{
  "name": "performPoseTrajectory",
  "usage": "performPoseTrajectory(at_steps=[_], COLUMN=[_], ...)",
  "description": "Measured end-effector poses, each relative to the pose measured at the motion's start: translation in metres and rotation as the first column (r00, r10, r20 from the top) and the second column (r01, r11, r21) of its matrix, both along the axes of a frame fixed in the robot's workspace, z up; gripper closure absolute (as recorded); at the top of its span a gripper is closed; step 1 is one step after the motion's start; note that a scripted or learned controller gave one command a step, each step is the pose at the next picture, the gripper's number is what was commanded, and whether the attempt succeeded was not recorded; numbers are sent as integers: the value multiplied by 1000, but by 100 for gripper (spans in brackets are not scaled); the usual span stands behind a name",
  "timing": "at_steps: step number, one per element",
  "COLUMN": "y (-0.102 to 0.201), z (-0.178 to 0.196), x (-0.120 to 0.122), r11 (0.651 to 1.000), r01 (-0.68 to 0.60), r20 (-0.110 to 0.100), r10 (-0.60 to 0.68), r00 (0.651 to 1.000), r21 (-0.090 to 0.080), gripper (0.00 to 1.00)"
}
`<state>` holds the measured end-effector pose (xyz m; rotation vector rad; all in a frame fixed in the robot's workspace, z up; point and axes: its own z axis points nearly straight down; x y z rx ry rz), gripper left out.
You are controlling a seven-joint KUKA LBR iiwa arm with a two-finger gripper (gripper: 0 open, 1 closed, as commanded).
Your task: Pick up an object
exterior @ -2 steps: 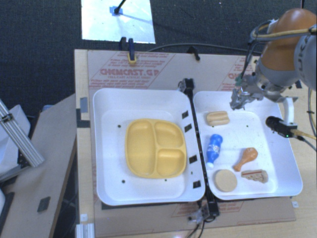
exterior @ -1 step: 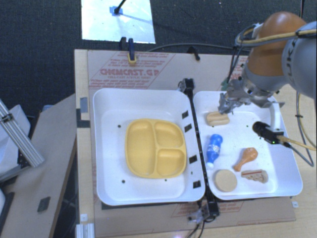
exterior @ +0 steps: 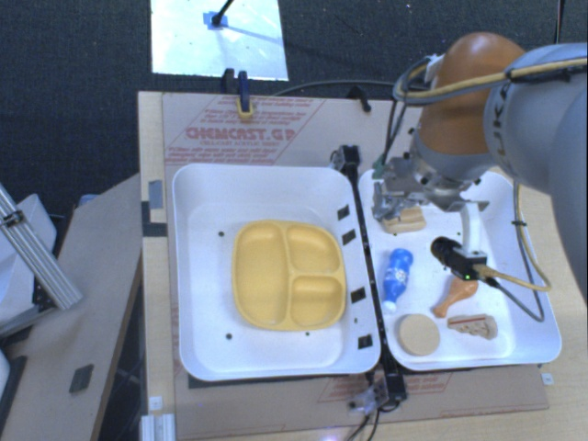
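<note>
My gripper [exterior: 397,202] is low over the far left part of the right bin [exterior: 533,333]. A tan block-shaped piece [exterior: 405,220] lies directly under it and touches or nearly touches it; the view does not show whether it is gripped. In the same bin lie a blue bottle [exterior: 397,275], a round tan disc [exterior: 419,334], a wedge of toast [exterior: 472,327] and an orange drumstick [exterior: 455,297].
The left bin [exterior: 197,246] holds a yellow divided plate [exterior: 288,274]. A black divider with clips [exterior: 360,246] runs between the two bins. The arm's grey and orange body [exterior: 478,90] hangs over the right bin's far side.
</note>
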<state>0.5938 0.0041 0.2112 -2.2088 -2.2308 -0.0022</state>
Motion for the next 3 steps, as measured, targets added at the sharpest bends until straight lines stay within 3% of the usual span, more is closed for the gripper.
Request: performPoseTrajectory(at_steps=[2,3], y=[106,102], z=[-2,-2], x=[-13,-12], r11=[1000,1000], r01=[0,6], r20=[0,1], r10=[0,-6], r00=[1000,1000], r21=[0,-2], gripper=[100,0])
